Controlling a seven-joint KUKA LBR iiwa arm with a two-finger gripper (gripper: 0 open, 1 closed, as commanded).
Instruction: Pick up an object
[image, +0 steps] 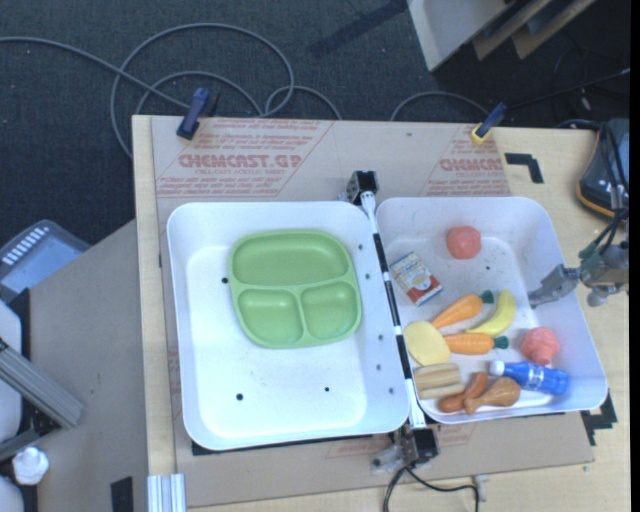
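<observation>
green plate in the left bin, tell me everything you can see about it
The green plate is a light green, rounded-rectangle tray that looks like matte plastic. It has three compartments: one wide section along its far side and two smaller ones side by side on its near side. It lies flat, right side up, on the floor of the left bin, toward the far half. Nothing sits in it.
</observation>
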